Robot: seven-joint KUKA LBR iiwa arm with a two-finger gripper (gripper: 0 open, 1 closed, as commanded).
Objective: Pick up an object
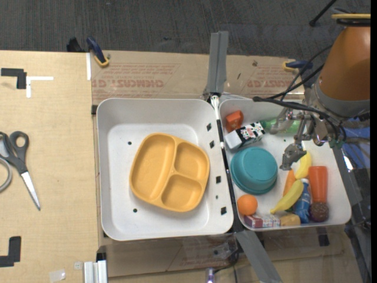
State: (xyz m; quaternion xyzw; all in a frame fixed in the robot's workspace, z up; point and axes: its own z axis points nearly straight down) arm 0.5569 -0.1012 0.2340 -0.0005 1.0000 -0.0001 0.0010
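You see the arm (347,63) entering from 3 o'clock, its orange band above the grey wrist, with the gripper (293,153) hanging over the upper middle of the right bin (340,212). From this slant you cannot tell whether the gripper is spread or pressed together, and nothing shows pinched in it. The gripper sits just beside a small yellow piece (303,165), which lies at its 5 o'clock. The right bin carries the pickable items: a teal bowl (254,170) at the bin's 9 o'clock, an orange (247,205) at 7 o'clock, a banana (288,197) near centre and slanted, and an orange cylinder (317,184) upright at 4 o'clock. A brown ball (318,211) lies just below the cylinder. At the bin's 11 o'clock you find a small red block (234,120) and, beside it, a black-and-white carton (245,134). The left bin (112,175) holds a yellow divided plate (169,172), tilted slightly, near its centre. On the bench at 9 o'clock, well apart from both bins, lie scissors (22,165).
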